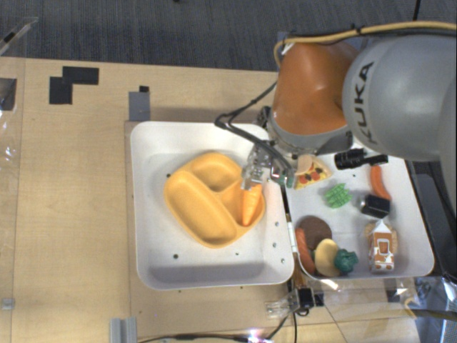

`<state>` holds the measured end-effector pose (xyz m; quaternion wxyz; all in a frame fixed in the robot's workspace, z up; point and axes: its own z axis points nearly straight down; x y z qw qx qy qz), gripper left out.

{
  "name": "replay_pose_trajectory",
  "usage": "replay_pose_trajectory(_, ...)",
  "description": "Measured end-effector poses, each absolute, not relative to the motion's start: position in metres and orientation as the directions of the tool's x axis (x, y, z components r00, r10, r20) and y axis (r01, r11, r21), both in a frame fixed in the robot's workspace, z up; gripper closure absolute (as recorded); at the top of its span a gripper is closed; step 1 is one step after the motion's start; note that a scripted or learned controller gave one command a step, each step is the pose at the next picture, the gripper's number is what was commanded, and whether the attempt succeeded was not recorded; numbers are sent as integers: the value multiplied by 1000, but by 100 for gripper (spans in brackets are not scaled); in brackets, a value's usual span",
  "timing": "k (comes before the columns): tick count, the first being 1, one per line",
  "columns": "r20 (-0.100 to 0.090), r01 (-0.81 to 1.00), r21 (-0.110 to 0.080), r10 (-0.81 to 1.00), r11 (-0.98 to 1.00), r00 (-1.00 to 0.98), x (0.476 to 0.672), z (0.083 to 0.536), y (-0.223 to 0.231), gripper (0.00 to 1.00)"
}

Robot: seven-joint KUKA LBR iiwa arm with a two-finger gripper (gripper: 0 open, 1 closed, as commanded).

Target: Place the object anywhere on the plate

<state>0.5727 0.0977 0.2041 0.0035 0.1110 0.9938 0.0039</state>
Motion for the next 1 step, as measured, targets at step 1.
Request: replay_pose_trajectory(1,-9,230,5,230,973,-973,574,205,91,0)
